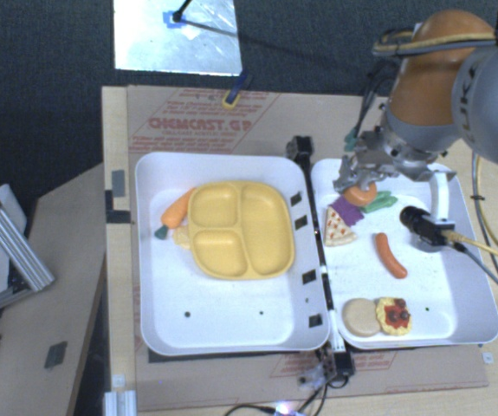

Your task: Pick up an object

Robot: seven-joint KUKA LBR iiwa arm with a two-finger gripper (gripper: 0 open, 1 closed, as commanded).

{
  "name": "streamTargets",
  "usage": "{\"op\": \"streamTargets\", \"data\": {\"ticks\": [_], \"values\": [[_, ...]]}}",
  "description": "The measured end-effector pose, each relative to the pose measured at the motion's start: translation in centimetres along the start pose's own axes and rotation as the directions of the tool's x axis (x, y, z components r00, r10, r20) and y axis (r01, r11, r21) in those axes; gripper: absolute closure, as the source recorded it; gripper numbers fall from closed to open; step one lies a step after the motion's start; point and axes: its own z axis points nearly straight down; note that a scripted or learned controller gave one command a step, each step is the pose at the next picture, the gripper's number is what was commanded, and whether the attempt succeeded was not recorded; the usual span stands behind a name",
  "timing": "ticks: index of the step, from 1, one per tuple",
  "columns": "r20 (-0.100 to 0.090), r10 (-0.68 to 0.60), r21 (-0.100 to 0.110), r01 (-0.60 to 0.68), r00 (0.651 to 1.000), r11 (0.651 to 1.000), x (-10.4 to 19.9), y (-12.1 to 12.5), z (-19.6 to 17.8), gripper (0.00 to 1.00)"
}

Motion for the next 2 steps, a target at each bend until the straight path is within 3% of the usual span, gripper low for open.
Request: {"op": "streamTargets", "data": {"ticks": [1, 2], "values": [[0.001, 0.001, -0.002, -0.001, 1.0, 1.0, 0.6, 1.0, 0.2, 1.0], [0.002, 0.007, 0.0, -0.007, 1.0, 1.0, 0.1, 0.5, 1.6, 1.0]]}}
